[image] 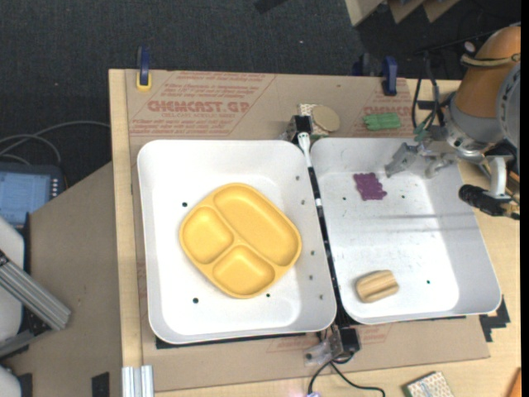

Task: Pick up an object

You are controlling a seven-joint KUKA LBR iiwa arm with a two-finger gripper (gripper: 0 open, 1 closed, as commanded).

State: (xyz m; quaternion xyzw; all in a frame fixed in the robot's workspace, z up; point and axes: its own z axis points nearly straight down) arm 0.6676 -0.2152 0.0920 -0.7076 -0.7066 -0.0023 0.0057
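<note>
Lowest in the frame, a tan bread-roll-shaped piece (377,285) lies on its side near the front edge of the right bin (463,246), apart from everything else and open on all sides, probably the easier of the two candidates for a pick. Farther back in the same bin, a small purple grape-cluster toy (369,186) rests flat on the white floor, just beside the claw (395,163). The claw hangs low over the bin's back half, reaching in from the right on the grey arm (463,135) with its orange band (492,73); its fingers appear spread, with nothing between them. Judging from that position, the purple cluster is the likely target, and the claw would need to shift toward it and drop before closing.

In the left bin (161,246), a yellow divided plate (240,239) with three compartments lies tilted across the middle, well apart from the arm. Its broad, shallow shape would likely be awkward for a two-finger grip.

Both bins sit side by side on a brown cardboard sheet (207,102) printed with red lettering, clamped to the bench (512,246) at its back edge by a blue clamp (145,66) and another (388,73). A green item (382,122) and a round tan disc (326,120) lie on the cardboard behind the bins. Dark carpet (165,15) surrounds the setup, with cables trailing at left.
</note>
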